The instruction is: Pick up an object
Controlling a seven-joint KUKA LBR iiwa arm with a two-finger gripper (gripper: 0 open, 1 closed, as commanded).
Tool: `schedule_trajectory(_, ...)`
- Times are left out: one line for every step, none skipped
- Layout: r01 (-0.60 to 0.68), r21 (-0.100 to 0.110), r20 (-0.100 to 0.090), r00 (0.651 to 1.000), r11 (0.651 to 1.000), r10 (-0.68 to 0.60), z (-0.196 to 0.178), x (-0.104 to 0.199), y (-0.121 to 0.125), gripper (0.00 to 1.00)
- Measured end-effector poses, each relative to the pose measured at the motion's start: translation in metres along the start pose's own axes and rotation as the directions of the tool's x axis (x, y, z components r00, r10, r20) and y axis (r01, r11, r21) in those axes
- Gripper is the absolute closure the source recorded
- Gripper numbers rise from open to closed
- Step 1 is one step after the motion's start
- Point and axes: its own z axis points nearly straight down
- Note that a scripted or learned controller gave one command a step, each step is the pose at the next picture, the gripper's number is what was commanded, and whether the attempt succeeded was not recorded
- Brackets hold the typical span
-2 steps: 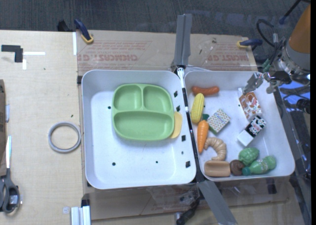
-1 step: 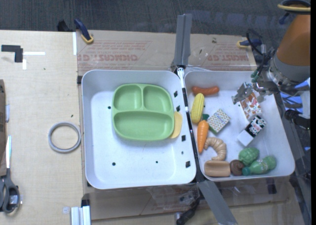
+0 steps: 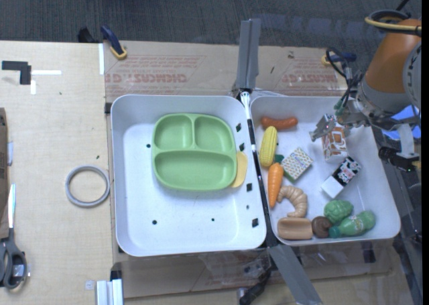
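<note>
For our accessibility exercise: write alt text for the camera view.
A robot arm reaches from the right, its end effector over a bin of toy food: sausage, corn, carrot. The left bin holds a green tray.

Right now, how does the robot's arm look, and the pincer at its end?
The arm enters from the right: a rounded orange band with grey casing beside it, and a pale ring on top. Below it sit dark cables. The pincer is small, metallic grey, and too blurred to describe further.
</note>
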Motion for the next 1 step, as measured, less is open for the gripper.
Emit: schedule_trajectory(-0.001,-0.001,0.001,1.0,1.0,0.001,-0.009,-0.0005,0.0002,1.0)
